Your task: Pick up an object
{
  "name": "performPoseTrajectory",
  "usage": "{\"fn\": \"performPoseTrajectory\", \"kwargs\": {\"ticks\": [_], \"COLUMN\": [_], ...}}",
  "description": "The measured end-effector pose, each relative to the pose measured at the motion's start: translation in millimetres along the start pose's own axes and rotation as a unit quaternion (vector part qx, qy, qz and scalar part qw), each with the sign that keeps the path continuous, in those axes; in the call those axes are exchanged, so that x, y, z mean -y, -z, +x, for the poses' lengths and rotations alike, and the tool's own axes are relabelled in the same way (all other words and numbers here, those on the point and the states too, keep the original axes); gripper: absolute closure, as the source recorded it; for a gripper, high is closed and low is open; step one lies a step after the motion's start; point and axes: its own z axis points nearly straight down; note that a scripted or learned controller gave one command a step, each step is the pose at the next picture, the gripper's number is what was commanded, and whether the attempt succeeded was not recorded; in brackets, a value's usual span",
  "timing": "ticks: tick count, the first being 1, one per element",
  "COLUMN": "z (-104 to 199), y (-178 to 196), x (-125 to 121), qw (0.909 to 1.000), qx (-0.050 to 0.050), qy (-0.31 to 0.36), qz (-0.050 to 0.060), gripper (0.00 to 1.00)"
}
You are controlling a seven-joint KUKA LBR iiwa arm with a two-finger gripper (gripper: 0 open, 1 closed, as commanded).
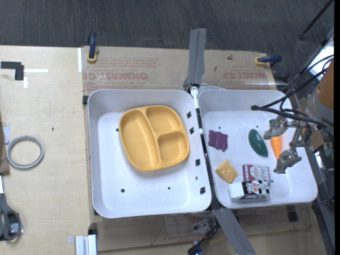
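My gripper (281,144) hangs over the right side of the right bin (297,193), its two fingers spread wide, so it is open. A small orange carrot (276,145) lies in the gap between the fingers, and neither finger visibly presses on it. Just to its left sits a dark green oval piece (258,142). Further left are a purple piece (217,139) and a yellow cheese wedge (227,171). A small printed carton (252,182) rests near the bin's front wall.
The left bin (101,190) holds a yellow divided plate (154,137). A grey tape ring (24,152) and scissors (8,223) lie on the bench at the far left. Black cables (276,108) trail from the arm over the right bin's far corner.
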Motion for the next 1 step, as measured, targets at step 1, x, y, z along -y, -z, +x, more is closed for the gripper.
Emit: {"fn": "performPoseTrajectory", "kwargs": {"ticks": [1], "z": [-22.9], "y": [-112.2], "x": [18.1], "qw": [0.9816], "qx": [-0.001], "qy": [-0.191], "qz": [0.000], "gripper": [0.00]}}
